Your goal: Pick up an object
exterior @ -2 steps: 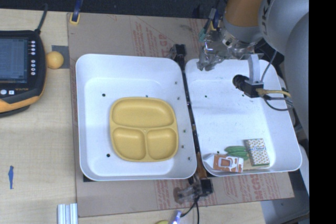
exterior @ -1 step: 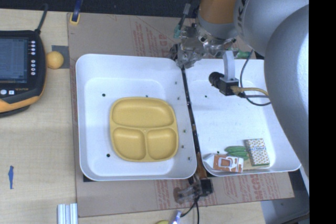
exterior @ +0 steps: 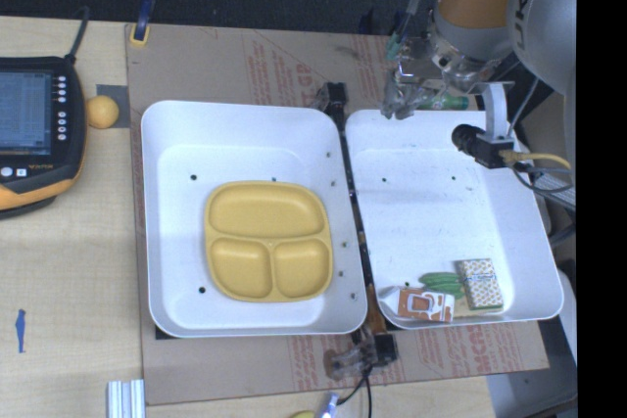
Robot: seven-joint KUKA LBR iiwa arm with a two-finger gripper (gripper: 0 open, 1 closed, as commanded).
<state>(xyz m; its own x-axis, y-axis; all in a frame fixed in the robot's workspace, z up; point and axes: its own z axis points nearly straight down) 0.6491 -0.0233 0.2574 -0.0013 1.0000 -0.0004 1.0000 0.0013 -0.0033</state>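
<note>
My gripper (exterior: 405, 99) hangs over the far left corner of the right bin (exterior: 441, 201), under the orange-banded wrist. A small green patch (exterior: 448, 101) shows just to its right; I cannot tell what it is. At the near edge of that bin lie an orange and white packet (exterior: 426, 304), a green item (exterior: 443, 282) and a beige patterned box (exterior: 480, 284), all well away from the gripper. A yellow divided tray (exterior: 267, 240) rests in the left bin (exterior: 167, 210).
A black and orange handheld pendant (exterior: 34, 137) and a yellow ball (exterior: 102, 111) lie on the bench at the left. A black fitting with cables (exterior: 482, 145) juts over the right bin's far right side. Clamps sit between the bins.
</note>
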